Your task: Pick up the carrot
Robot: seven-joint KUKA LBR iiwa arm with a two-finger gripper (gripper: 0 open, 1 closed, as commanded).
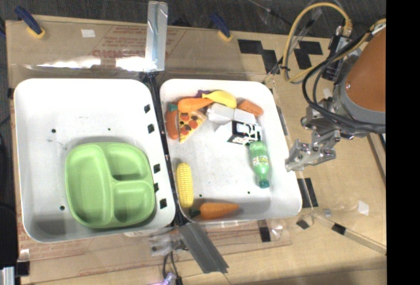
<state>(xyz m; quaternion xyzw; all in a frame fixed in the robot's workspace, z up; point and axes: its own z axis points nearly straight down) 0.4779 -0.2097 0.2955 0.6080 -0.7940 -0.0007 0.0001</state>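
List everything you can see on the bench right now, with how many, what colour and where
white bins: 2, white, side by side on the bench
divided plate: 1, light green, near part of the left bin
carrot: 1, orange, near edge of the right bin
corn cob: 1, yellow, near-left of the right bin
bottle: 1, green, right side of the right bin
pizza slice: 1, orange with toppings, far-left of the right bin
banana: 1, yellow, far edge of the right bin, in a pile of other toys
clamps: 2, blue and yellow, far edge of the bench
gripper: 1, grey metal, outside the right bin, to its right
arm: 1, grey with orange, at right
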